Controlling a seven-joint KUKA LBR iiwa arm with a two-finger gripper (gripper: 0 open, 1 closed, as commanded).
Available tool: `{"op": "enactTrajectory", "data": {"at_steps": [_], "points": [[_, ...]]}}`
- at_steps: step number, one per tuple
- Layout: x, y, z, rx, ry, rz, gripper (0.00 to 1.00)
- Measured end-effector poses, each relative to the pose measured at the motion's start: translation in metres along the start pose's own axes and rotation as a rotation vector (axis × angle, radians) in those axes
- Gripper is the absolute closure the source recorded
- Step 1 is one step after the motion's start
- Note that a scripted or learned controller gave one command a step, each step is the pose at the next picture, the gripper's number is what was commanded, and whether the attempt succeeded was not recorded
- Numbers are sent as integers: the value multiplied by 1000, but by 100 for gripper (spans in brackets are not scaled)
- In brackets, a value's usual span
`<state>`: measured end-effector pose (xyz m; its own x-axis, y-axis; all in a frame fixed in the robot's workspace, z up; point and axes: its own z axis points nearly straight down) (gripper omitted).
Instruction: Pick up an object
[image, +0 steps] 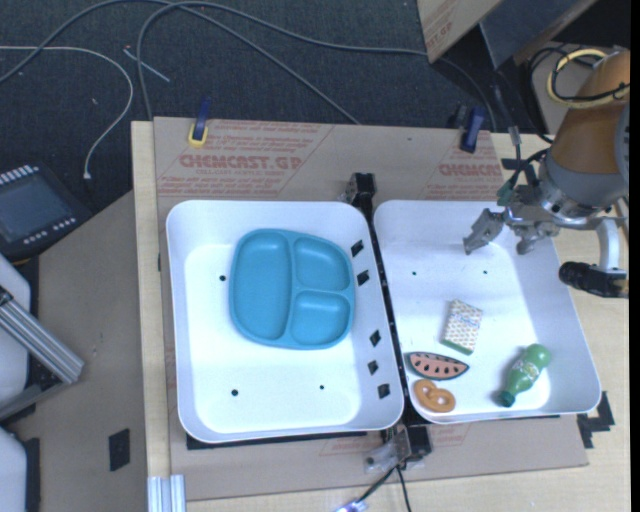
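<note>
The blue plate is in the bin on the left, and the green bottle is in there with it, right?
Not quite. The blue plate is in the left bin, but the camera view shows the green bottle in the right bin.

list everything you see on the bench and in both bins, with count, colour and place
shallow plastic bins: 2, white, side by side on the bench
divided plastic plate: 1, light blue, upper middle of the left bin
small patterned packet: 1, white with pale dots, middle of the right bin
toy watermelon slice: 1, red with green rind, near front left of the right bin
toy pretzel: 1, orange-brown, front left corner of the right bin
small plastic bottle: 1, green, lying front right of the right bin
clamps: 2, blue, back edge of the board
pincer: 1, grey, open above the back of the right bin, holding nothing
</note>
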<state>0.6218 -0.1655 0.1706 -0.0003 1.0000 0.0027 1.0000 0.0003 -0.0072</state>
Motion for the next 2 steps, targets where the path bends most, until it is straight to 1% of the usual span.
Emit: {"op": "enactTrajectory", "data": {"at_steps": [1,2], "points": [[2,-7,61,0,0,0,0],[2,-5,45,-9,-2,0,100]]}}
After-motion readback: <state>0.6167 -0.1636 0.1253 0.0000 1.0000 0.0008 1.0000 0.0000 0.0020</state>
